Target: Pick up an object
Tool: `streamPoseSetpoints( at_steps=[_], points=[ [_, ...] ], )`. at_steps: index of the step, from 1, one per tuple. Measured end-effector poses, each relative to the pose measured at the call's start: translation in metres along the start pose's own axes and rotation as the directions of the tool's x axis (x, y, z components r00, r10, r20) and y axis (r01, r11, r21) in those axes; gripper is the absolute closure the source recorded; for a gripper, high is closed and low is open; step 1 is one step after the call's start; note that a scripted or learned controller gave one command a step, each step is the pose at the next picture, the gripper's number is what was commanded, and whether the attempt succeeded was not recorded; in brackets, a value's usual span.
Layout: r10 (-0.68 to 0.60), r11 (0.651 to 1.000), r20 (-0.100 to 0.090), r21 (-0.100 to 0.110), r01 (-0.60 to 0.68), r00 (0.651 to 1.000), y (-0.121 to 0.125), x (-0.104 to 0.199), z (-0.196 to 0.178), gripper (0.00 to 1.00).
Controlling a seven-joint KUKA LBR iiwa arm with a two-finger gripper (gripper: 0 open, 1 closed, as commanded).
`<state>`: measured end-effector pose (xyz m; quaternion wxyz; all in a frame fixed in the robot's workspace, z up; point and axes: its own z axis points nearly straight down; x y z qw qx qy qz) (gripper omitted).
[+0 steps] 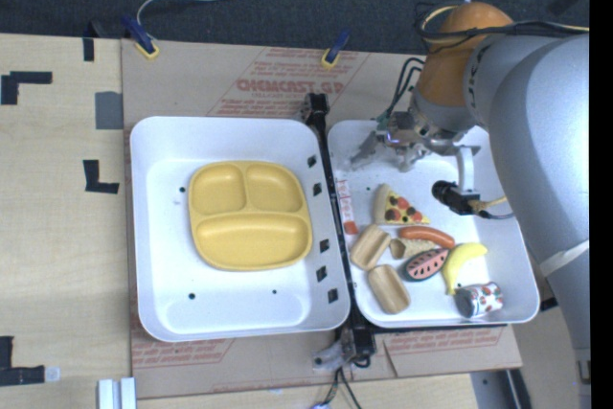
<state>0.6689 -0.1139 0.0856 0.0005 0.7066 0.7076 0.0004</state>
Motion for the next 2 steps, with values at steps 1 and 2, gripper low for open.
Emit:
streamPoseSetpoints(
  at_steps=[1, 2],
  points=[
    [0.000, 1.000, 0.001, 0.000, 0.000, 1.000, -0.0001, 0.0112, 0.0002, 0.00],
    [0.001, 1.000, 0.002, 0.000, -0.001, 1.000, -0.0002, 0.0144, 0.0003, 0.00]
  ],
)
